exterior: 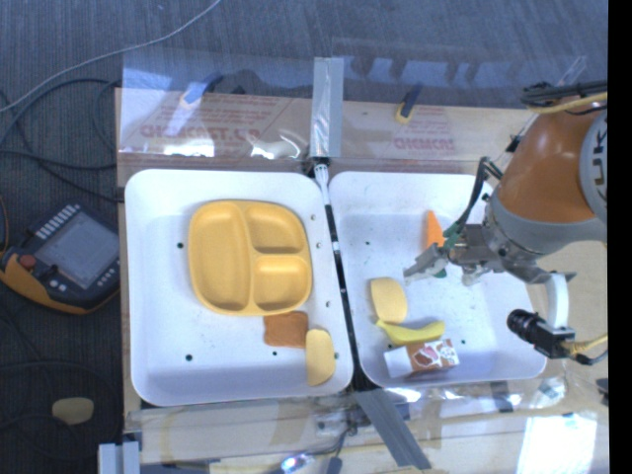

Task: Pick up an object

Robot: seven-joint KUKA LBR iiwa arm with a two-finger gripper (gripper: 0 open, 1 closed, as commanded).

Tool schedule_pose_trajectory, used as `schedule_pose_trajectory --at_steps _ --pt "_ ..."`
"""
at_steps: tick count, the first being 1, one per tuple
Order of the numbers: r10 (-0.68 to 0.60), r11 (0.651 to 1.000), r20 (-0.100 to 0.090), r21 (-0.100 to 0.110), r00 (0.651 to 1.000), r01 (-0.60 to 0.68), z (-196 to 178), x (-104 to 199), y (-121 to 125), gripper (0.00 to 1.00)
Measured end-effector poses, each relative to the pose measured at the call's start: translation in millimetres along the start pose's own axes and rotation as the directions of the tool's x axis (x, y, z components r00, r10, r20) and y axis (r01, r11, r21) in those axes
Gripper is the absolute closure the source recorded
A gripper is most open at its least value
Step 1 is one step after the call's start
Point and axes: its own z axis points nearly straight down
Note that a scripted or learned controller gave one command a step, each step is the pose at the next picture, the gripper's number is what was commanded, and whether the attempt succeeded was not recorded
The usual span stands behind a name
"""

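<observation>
My gripper (449,265) hangs over the middle of the right bin (513,197), open, with nothing between its fingers. An orange carrot piece (434,229) lies just up and left of it. A pale yellow wedge (388,298) rests to the lower left of the gripper, with a banana (412,332) below that. A small white and red carton (423,358) lies near the bin's front wall. The grey and orange arm (553,191) covers the bin's right side.
The left bin (158,363) holds a yellow divided plate (249,257), a brown toast slice (286,330) and a pale yellow lump (320,355) at its front right. A ridge between the bins (336,255) separates them. A black fitting (533,332) sticks out near the right bin's front right corner.
</observation>
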Motion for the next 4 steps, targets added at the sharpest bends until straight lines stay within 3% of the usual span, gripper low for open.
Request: schedule_pose_trajectory --at_steps 1,2,3,4 --pt "-0.028 1.000 0.002 0.000 1.000 0.028 55 -13 73 0.00" --pt "-0.012 1.000 0.008 -0.014 1.000 0.012 117 -56 94 0.00" --pt "0.484 0.874 0.012 0.049 0.875 -0.484 119 -48 131 0.00" --pt "0.282 0.959 0.010 0.014 0.959 -0.282 119 -54 132 0.00"
